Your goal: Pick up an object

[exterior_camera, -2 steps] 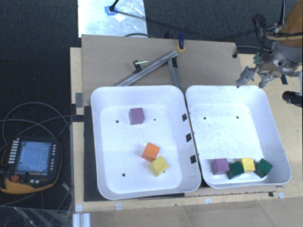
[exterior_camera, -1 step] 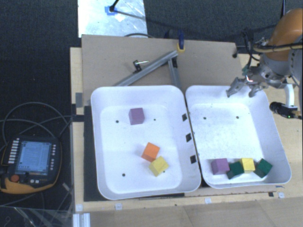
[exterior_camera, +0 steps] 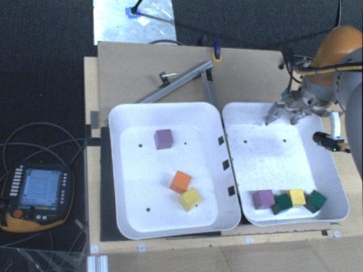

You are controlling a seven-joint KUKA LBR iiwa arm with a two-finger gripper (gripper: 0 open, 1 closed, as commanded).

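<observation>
The left bin [exterior_camera: 122,152] holds a purple cube [exterior_camera: 163,139], an orange cube [exterior_camera: 180,181] and a yellow cube [exterior_camera: 190,199] touching the orange one. Along the near wall of the right bin [exterior_camera: 329,169] lie a purple cube [exterior_camera: 263,199], a dark green cube [exterior_camera: 281,203], a yellow cube [exterior_camera: 297,196] and another green cube [exterior_camera: 315,200]. My gripper [exterior_camera: 284,117] hangs over the far edge of the right bin, open, with nothing between its fingers [exterior_camera: 271,115]. It is far from every cube.
A grey metal bar [exterior_camera: 176,81] lies slanted on the bench behind the left bin. A teach pendant [exterior_camera: 37,192] with cables rests on the floor at the left. A shiny sheet [exterior_camera: 133,13] lies at the back.
</observation>
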